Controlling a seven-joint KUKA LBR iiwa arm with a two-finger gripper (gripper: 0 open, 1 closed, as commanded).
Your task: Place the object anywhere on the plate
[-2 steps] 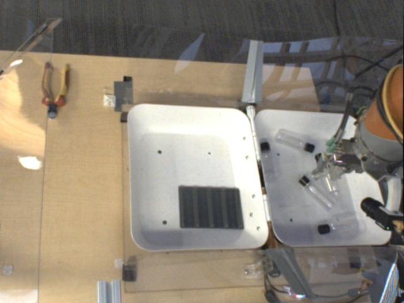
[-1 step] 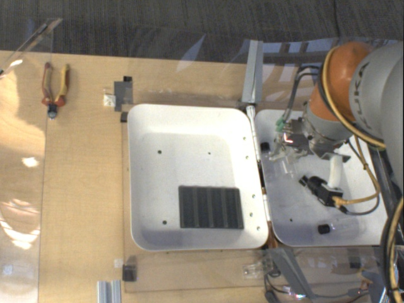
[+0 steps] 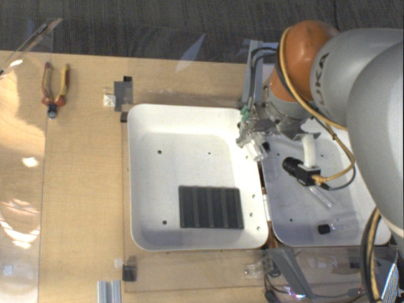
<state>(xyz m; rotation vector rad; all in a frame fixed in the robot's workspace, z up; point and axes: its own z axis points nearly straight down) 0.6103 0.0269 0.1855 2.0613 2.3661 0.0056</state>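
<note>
The grey arm with an orange band (image 3: 372, 106) covers much of the right shallow white bin (image 3: 297, 223). The left shallow white bin (image 3: 151, 169) has open floor along its top and left walls. Its dark ribbed rectangular plate (image 3: 211, 207) lies down-left of the gripper (image 3: 252, 141), well apart, near the lower wall. The gripper hangs over the meeting rims; whether it is open or closed cannot be told. The small black block (image 3: 323, 229) lies down-right of it, by the right bin's lower rim.
</note>
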